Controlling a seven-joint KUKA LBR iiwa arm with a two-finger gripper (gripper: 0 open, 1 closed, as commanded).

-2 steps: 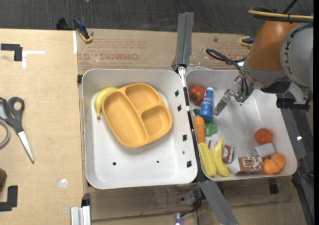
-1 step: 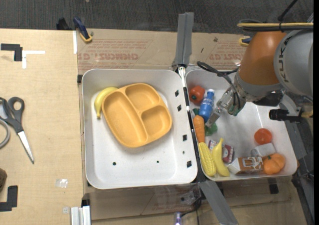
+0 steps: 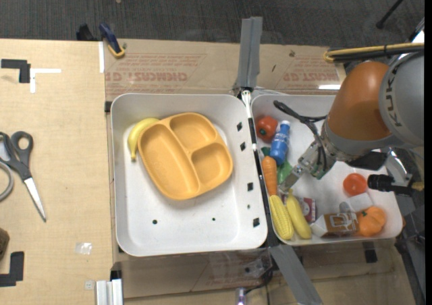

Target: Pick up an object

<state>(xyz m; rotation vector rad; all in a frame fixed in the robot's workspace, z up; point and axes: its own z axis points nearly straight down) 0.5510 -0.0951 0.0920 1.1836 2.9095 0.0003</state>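
Note:
My gripper (image 3: 289, 182) reaches down into the right bin (image 3: 307, 102) from the grey arm with the orange band (image 3: 361, 109). Its tip is low over the left part of that bin, just right of an orange carrot (image 3: 269, 174) and above two yellow corn cobs (image 3: 281, 217). A small green piece (image 3: 286, 173) lies right by the tip. A red tomato (image 3: 266, 126) and a blue bottle (image 3: 280, 140) lie farther back. I see nothing clearly held.
In the right bin there are also a red-orange fruit (image 3: 354, 183), a small orange pumpkin (image 3: 372, 220), a brown box (image 3: 337, 225) and a small can (image 3: 310, 210). The left bin (image 3: 182, 229) holds an orange divided plate (image 3: 185, 154) and a banana (image 3: 138, 136). Scissors (image 3: 24, 170) lie on the bench at the left.

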